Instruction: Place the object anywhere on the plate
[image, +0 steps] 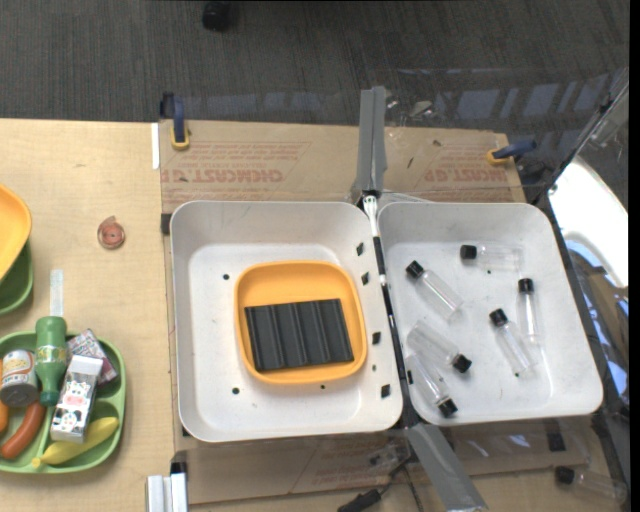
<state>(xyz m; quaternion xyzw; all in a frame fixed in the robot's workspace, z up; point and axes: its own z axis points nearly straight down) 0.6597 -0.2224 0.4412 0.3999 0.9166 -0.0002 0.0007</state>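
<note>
We see the two white bins side by side on a sheet of cardboard (250, 165). In the left bin (195, 300) there is an orange plate (300, 280), near the middle of the bin, and on this plate lies flat a dark ribbed block (299, 334) that covers most of its lower part. In the right bin (565, 385) several clear vials (432, 285) with black caps are scattered, apart from each other, all lying on their sides and well apart from the plate. On the wooden table (70, 170) at the left stands a green tray (105, 440) with toy food and a small green bottle. How the jaws of the gripper stand, we cannot tell.
</note>
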